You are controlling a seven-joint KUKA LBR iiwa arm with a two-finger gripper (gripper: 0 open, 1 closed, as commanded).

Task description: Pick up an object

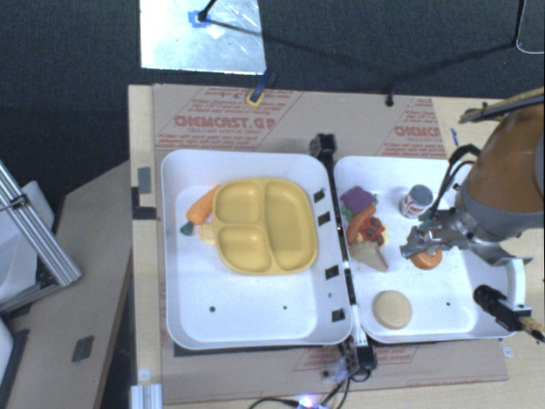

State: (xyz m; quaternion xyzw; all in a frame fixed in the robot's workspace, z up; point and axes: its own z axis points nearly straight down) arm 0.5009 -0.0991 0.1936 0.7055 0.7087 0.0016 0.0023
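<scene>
Two white bins sit side by side on the bench. The left bin (196,313) holds one yellow divided plate (260,225) with three compartments, and one carrot (201,205) lying against the plate's left edge, its green end pointing toward the bin's left wall. The right bin (443,318) holds the smaller things: one purple piece (358,199) near the divider, one red and orange toy (368,226) just below it, one pale wedge (371,255) touching that toy's lower side, one round tan bun (392,308) lying alone near the front wall, one small can (416,200) toward the back, and one orange disc (427,260). The single arm (502,177) reaches in from the right, and its gripper (423,242) sits directly over the orange disc, partly covering it. Whether the claw is apart or together, I cannot tell.
</scene>
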